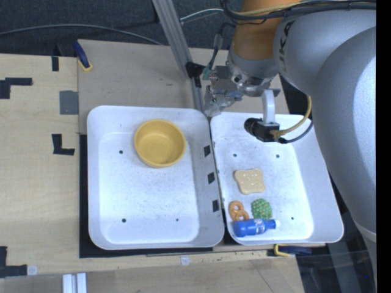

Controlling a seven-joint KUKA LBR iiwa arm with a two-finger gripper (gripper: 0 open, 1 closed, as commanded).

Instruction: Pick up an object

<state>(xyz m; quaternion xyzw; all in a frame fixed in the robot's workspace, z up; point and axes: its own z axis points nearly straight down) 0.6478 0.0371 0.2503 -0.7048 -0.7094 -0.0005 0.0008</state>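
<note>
Yellow bowl (160, 142) sits near the left bin's (110, 224) far edge. Toast (249, 180), pretzel (238, 210), green piece (262, 208) and blue bottle (253, 226) cluster at the right bin's (305, 188) near edge; the gripper (215, 107) hangs over its far-left corner, grip state unclear

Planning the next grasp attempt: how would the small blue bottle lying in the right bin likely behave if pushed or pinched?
The small blue plastic bottle lies on its side, so a nudge across its length would probably roll it. It looks light and smooth, likely slippery to pinch. It rests against the orange pretzel-shaped toy, which might shift with it.
</note>
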